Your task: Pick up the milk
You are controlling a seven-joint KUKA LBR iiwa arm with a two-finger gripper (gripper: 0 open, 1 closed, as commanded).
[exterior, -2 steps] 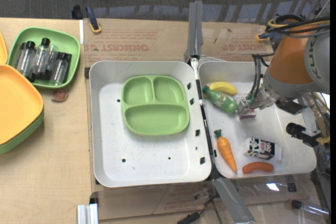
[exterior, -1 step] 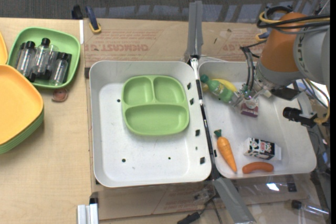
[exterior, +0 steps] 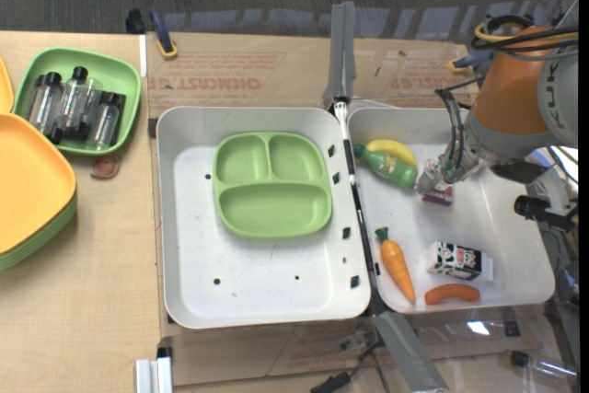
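Milk carton lies beside the sausage, well apart from the claw, whose opening I cannot tell.

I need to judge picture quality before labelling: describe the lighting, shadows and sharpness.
Camera view: even, soft overhead light; bins bright white but not blown out; faint shadow under the green plate; milk carton small yet legible; gripper slightly soft, its fingers indistinct.

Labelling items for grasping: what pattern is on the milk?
Black and white cow patches on the milk, camera view.
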